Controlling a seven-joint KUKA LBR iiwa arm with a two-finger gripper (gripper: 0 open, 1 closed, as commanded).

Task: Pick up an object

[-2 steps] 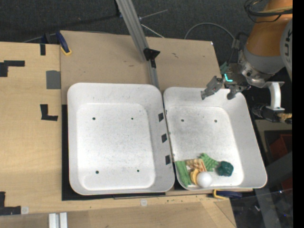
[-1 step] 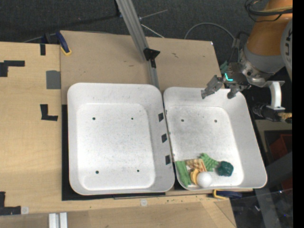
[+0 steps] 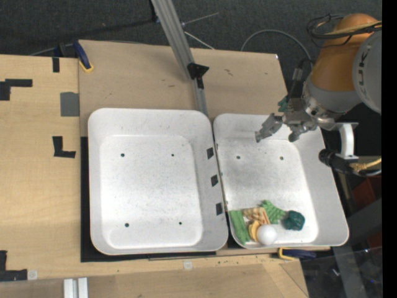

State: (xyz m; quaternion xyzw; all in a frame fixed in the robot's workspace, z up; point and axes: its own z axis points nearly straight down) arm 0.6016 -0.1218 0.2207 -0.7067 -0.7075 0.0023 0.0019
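Small objects lie clustered at the near edge of the right bin (image 3: 322,185): a white ball (image 3: 267,234), a dark teal lump (image 3: 293,220), a green piece (image 3: 271,211) and a tan and yellow item (image 3: 254,219). My gripper (image 3: 280,131) hovers over the far end of the same bin, well away from the cluster. Its two fingers are spread apart, one toward the left and one toward the right, with nothing between them.
The left bin (image 3: 99,166) sits beside the right one, joined by black clips (image 3: 214,180). A grey metal pole (image 3: 177,39) slants down to the bins' far junction. Black tape marks dot the wooden bench on the left.
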